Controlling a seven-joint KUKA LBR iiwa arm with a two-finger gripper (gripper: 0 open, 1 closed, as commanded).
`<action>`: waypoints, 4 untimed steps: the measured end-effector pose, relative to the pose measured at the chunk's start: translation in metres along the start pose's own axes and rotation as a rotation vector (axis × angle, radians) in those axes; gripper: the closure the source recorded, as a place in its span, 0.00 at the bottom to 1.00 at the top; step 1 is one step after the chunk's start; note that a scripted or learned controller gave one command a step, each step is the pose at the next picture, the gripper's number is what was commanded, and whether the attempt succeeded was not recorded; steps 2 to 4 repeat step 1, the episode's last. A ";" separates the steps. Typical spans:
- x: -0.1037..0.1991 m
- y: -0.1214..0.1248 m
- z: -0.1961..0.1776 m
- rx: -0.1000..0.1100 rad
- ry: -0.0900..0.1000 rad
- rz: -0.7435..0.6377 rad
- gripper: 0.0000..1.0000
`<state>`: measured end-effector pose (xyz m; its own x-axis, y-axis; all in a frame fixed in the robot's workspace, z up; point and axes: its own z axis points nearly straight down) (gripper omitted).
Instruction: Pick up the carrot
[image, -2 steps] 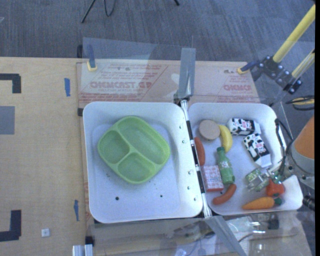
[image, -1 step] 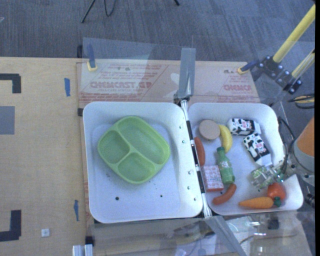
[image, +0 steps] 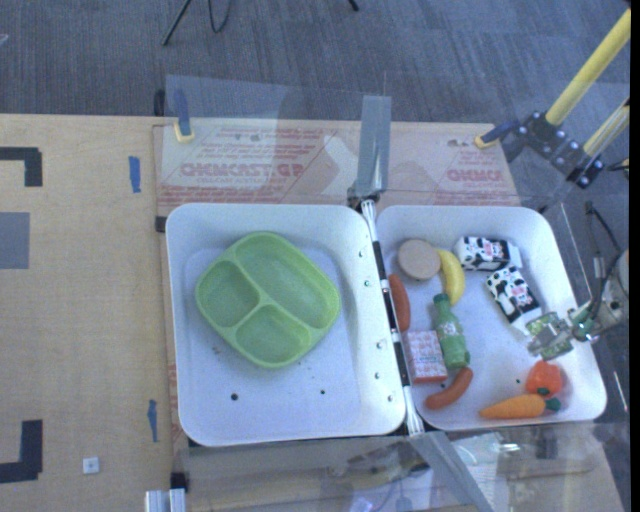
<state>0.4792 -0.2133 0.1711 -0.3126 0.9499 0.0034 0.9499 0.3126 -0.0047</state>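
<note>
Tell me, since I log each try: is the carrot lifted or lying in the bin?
Lying in the bin. The carrot rests flat on the right bin floor by its near rim, apart from the gripper.

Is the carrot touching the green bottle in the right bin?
Apart. The camera view shows the carrot lying near the bin's front right corner, with bare white floor of the right bin plainly between it and the green bottle.

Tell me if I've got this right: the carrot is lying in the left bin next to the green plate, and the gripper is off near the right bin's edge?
Not quite. The carrot lies in the right bin, near its bottom corner, not in the left bin where the green plate sits. The gripper is indeed near the right bin's right edge, as the camera view shows.
</note>
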 end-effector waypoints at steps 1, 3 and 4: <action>-0.010 0.023 0.007 -0.002 -0.002 -0.301 1.00; -0.010 0.023 0.007 -0.002 -0.002 -0.301 1.00; -0.010 0.023 0.007 -0.002 -0.002 -0.301 1.00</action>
